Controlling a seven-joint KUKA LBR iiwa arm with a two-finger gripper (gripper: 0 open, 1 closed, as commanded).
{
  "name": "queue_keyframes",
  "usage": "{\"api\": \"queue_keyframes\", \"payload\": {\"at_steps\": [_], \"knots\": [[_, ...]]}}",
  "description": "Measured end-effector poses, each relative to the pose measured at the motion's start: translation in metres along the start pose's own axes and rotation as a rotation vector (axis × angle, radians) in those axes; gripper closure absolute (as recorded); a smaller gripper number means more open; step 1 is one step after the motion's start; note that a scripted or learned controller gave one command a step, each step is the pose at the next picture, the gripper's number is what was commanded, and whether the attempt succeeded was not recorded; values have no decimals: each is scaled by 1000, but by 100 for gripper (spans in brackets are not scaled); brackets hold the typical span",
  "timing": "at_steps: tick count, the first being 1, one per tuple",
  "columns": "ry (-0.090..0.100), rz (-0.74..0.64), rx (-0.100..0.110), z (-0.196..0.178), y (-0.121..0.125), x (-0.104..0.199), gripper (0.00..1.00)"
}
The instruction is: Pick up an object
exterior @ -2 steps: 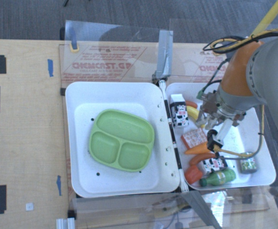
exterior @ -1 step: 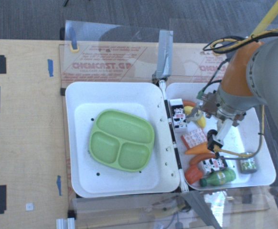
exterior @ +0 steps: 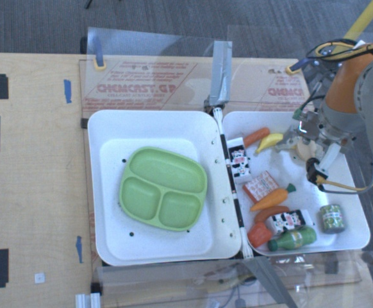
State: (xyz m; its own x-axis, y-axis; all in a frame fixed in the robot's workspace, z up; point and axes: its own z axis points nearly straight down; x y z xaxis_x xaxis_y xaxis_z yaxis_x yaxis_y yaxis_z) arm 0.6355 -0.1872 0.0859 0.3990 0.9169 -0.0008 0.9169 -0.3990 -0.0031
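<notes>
- White plastic makes up both shallow bins on my wooden desk [exterior: 33, 191]; I take the right bin [exterior: 356, 236] as my landmark.
- Left of the right bin, touching it along a shared edge, sits the left bin [exterior: 103, 133], with a green divided plate [exterior: 163, 188] lying in its middle.
- My pincer [exterior: 307, 147] hangs over the far part of the right bin, toward its right side; I cannot tell whether it is released or clenched, since my grey wrist hides it.
- A yellow banana [exterior: 269, 141] lies in the far part of the right bin, just left of my pincer, beside an orange carrot [exterior: 256, 135].
- Near the right bin's left wall rests a black-and-white carton [exterior: 238, 160], and a red-and-white packet [exterior: 260, 186] sits near the centre.
- A second carrot [exterior: 273, 199] with a green top lies just nearer than that packet.
- Along the near edge of the right bin I see a red tomato-like thing [exterior: 259, 234], another black-and-white carton [exterior: 284, 221] and a green bottle [exterior: 293, 239] on its side.
- A small green can [exterior: 331, 217] stands in the near right corner of the right bin.
- Clear plastic panels [exterior: 154, 66] rise behind both bins.
</notes>
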Motion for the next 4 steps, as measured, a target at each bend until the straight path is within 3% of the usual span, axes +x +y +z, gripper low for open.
{"api": "queue_keyframes", "payload": {"at_steps": [1,2,3,4], "knots": [[-1,-5,-3,-11,1,2,100],[1,1,-3,0,-14,-15,100],[7,-3,-1,0,-14,-10,0],[-16,17,44,-2,16,15,0]]}}
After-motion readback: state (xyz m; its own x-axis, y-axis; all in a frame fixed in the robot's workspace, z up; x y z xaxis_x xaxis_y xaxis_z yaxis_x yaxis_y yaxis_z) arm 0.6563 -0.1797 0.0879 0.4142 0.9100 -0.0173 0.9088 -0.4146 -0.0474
